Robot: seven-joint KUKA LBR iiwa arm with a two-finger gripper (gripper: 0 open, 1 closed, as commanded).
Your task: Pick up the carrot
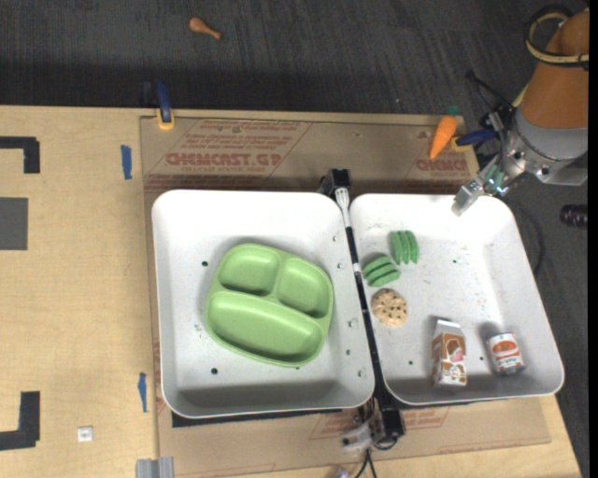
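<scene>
Carrot (444, 134) on bench left of claw (476, 189), apart; claw state unclear.

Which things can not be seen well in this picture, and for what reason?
- Gripper, camera view: small and blurred, so its finger state cannot be told.
- Arm: cut off by the top and right edges.
- Milk carton and can in the right bin: label print too small to read.
- Carrot: lies on the cardboard behind the bins; its surface detail is too small.
- Small orange object on the dark floor: too small to identify.
</scene>
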